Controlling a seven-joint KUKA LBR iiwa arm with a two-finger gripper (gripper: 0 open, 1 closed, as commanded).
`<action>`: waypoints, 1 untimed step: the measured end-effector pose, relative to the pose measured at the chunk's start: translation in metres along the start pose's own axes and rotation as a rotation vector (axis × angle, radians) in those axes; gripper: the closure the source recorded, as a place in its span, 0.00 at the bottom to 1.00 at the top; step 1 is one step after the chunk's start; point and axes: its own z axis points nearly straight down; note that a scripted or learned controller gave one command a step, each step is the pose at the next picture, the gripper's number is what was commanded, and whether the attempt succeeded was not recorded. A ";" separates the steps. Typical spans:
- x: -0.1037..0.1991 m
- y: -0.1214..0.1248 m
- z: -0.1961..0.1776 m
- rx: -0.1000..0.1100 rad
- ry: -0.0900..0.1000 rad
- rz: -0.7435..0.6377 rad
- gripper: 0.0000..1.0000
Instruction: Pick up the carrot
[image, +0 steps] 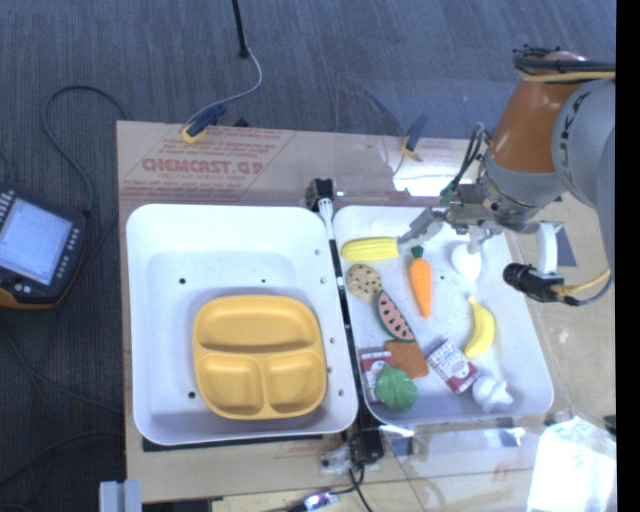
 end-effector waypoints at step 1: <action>-0.012 0.008 0.105 -0.005 -0.001 0.032 0.00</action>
